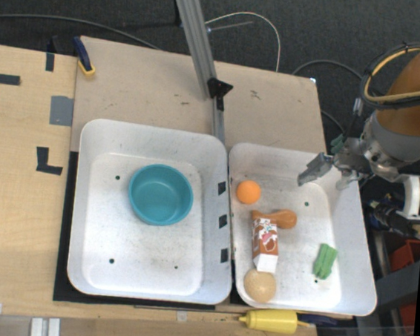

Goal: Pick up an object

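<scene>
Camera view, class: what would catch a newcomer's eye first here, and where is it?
Probably the teal bowl, alone in the left bin. Next, the orange ball at the right bin's near-left side, above a small carton. The gripper hangs over that bin's upper right, fingers spread, holding nothing.

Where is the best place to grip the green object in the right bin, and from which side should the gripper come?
Probably across the middle of the green object, coming straight down from above. It is small and elongated, lying flat, with its long axis running roughly up and down the view. Bare floor of the right bin lies on both long sides, giving the gripper room.
</scene>
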Controlling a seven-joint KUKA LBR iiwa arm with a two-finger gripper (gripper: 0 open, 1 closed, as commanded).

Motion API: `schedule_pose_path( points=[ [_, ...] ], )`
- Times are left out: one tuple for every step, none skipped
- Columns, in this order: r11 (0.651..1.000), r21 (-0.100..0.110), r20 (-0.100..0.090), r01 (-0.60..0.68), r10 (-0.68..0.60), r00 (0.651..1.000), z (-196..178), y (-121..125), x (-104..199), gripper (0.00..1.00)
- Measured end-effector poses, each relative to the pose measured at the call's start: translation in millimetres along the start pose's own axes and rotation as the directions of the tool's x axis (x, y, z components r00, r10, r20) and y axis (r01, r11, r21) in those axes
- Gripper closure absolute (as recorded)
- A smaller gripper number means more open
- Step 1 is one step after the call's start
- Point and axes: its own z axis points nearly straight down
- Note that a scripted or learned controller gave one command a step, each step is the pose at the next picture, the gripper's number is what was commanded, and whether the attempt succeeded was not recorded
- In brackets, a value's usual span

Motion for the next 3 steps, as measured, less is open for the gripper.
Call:
schedule_pose_path(
  points=[
    [1.0,0.0,0.0,0.0,0.0,1.0,0,0,0,0.0],
    [1.0,0.005,0.001,-0.001,0.001,1.0,47,7,0,0.0],
    [1.0,0.005,0.001,-0.001,0.001,1.0,91,9,1,0.0]
  ],
)
